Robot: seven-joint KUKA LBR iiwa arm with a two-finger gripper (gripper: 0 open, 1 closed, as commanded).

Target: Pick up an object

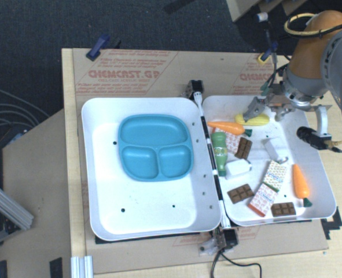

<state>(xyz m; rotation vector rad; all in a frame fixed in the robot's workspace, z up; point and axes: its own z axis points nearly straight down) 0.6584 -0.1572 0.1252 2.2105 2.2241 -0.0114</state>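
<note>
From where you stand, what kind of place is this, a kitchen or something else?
Probably a robotics lab, not a kitchen. The food in the right bin looks like toys, such as a carrot. A robot arm reaches over it, and loose cables lie on the carpet.

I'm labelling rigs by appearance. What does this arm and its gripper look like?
The arm is grey with a rounded orange band above the wrist. A yellow cable loops over the top, and thin dark cables run along it. The gripper is grey metal with slim fingers.
</note>
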